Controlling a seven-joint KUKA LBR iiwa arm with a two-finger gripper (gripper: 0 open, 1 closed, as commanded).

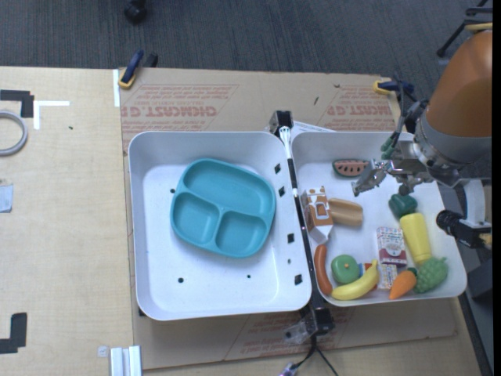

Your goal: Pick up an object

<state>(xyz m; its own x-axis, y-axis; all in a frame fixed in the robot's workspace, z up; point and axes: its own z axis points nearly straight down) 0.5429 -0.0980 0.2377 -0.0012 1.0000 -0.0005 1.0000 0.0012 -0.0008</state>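
- Nearest the camera, along the front wall of the right bin (462,284), lie one yellow banana (354,287), one green apple (344,268), one orange carrot (402,283) and one knobbly green toy (431,273).
- Behind these sit one yellow bottle-shaped piece (416,236), one small carton (390,251) with red print too small to read, one red sausage (320,266) by the left wall, one bread roll (345,211), one orange-and-white box (317,207) and one watermelon slice (350,166) near the back wall.
- One dark green piece (403,204) rests just above the yellow bottle's top, directly beneath the hand.
- Hand (381,175) hangs over the right bin between the watermelon slice and the dark green piece; its metal fingers stand apart, with nothing between them.
- Arm's orange band (466,84) rises at the right.
- Left bin (149,151) touches the right bin and holds one teal divided plate (223,207) with three compartments.
- Two bins rest on brown cardboard (180,104) printed in red, upside down, with what seems "CHEMCAST GP".
- Tabletop (59,225) spreads to the left, and one blue-and-yellow clamp (131,68) grips the cardboard's back corner.
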